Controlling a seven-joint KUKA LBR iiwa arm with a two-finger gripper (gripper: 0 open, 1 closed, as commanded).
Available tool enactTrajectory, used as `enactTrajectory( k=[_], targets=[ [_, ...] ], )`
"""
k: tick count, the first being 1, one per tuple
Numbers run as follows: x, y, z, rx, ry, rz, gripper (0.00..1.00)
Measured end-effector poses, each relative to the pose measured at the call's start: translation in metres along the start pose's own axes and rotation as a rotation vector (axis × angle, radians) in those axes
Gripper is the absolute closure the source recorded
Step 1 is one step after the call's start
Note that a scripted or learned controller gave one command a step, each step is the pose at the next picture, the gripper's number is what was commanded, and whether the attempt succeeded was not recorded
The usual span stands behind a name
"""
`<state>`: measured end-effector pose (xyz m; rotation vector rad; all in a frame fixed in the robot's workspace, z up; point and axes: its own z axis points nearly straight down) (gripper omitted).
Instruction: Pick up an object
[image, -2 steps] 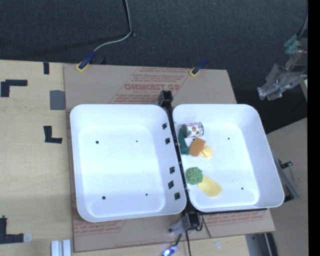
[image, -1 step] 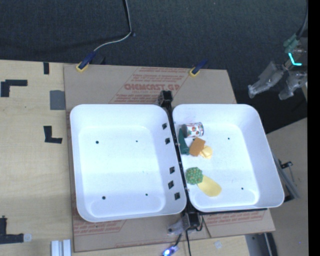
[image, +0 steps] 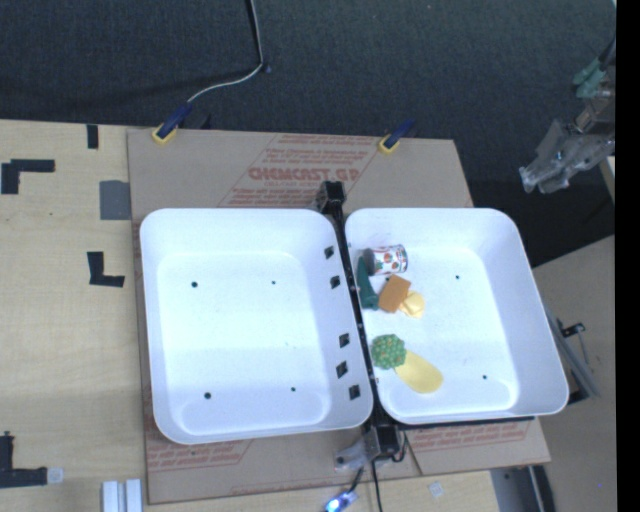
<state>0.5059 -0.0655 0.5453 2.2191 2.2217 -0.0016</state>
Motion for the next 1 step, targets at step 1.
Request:
enactTrajectory(
  k=[1],
  targets=[
    [0.0001,0.0,0.0005,0.001,0.0,0.0,0.0]
  ],
)
